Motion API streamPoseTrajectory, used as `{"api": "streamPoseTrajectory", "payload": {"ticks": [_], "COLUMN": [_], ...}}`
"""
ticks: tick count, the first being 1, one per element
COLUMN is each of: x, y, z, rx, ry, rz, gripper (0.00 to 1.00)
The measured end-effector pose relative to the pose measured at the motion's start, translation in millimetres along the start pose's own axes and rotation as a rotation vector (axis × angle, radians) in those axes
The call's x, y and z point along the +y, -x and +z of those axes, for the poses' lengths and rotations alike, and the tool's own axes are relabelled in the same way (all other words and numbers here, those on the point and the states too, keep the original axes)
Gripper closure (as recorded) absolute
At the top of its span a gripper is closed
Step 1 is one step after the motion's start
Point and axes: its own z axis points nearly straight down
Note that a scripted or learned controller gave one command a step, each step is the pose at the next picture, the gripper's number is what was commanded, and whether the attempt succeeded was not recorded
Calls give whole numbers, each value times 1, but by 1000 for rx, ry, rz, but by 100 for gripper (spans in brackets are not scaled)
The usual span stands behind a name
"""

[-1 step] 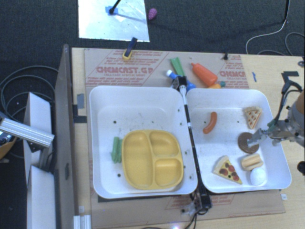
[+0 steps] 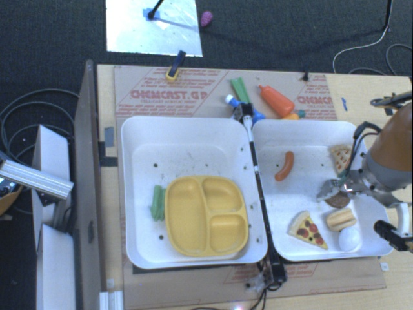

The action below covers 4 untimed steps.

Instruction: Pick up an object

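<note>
My gripper reaches in from the right and hangs low in the right bin, just above a brown round piece that it partly hides. Around it lie a red sausage, a waffle-like wedge, a pizza slice, a bread roll and a white egg. Whether anything is in the gripper's hold is hidden by its metal parts.
The left bin holds a yellow divided tray and a green piece. An orange carrot, a green item and a blue item lie behind the bins. The grey and orange arm overhangs the right bin's right side.
</note>
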Motion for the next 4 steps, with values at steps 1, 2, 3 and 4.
{"api": "streamPoseTrajectory", "payload": {"ticks": [1, 2, 3, 4], "x": [2, 44, 42, 15], "y": [2, -4, -4, 0], "z": [-18, -41, -39, -3], "rx": [-4, 2, 3, -1], "ry": [9, 1, -2, 7], "rz": [1, -1, 1, 3], "gripper": [100, 100, 0, 0]}}
